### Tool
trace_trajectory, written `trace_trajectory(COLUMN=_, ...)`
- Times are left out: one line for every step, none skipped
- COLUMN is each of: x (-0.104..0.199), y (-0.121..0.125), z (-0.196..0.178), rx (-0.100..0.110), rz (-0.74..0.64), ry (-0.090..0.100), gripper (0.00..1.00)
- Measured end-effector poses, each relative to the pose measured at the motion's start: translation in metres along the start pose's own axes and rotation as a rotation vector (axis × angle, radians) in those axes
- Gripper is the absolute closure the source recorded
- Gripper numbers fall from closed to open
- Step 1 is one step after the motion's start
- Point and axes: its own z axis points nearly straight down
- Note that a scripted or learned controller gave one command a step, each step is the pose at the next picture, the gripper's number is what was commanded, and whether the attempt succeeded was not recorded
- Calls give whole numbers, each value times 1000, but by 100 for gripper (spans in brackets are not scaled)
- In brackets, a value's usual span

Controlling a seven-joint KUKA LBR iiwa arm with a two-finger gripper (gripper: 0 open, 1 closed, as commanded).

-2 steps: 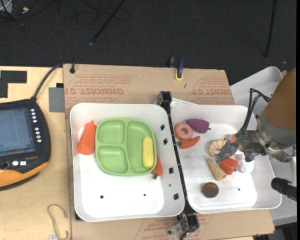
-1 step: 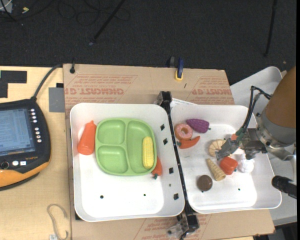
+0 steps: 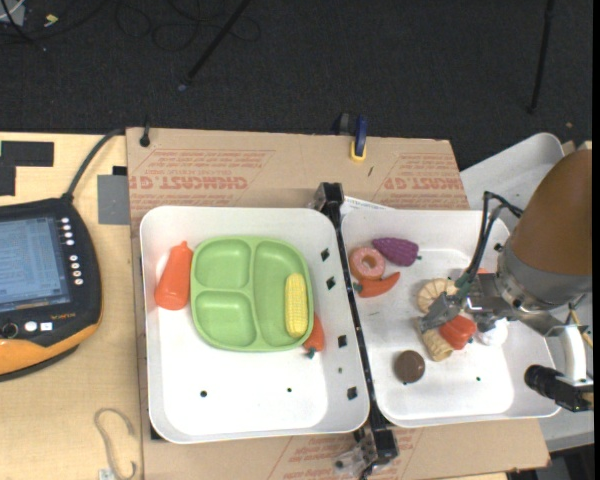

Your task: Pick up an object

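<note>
Pincer: the pincer (image 3: 450,318) is low in the right bin (image 3: 500,398), at the end of the arm (image 3: 550,238) that reaches in from the view's right; whether it is open, closed or gripping cannot be told, since the tip is crowded by objects.
Task thing: a small red object (image 3: 458,331) lies right at the pincer tip, touching or nearly touching it; contact cannot be confirmed.
Handling, judged: it looks like a toy food piece, probably light, stiff plastic, smooth and apt to slip. Best taken across its narrow width, square-on, clear of its neighbours.
Crowding: a tan, ridged piece (image 3: 435,293) sits just behind the pincer and another tan piece (image 3: 439,346) just below it; either could be caught in place of the red one.
Other pieces near pincer: a brown round piece (image 3: 409,366) lies below and to its left; a pink doughnut (image 3: 367,262), an orange-red crescent (image 3: 378,285) and a purple piece (image 3: 394,250) lie further to its left.
Left bin: well apart from the pincer, the left bin (image 3: 240,408) holds a green divided plate (image 3: 225,298) with a corn cob (image 3: 296,303) in it, and an orange bottle (image 3: 174,274) beside it.
Writing: the cardboard (image 3: 220,173) under the bins bears printed lettering, upside down in this view; it cannot be read with confidence.
Brands: none legible on the toys. The screen text on the pendant (image 3: 30,288) at far left is too small to read.
</note>
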Motion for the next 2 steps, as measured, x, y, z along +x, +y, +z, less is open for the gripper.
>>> trace_trajectory(x=3, y=-8, z=46, rx=2, rz=0, ry=1, gripper=0)
trace_trajectory(x=5, y=-8, z=99, rx=1, rz=0, ry=1, gripper=0)
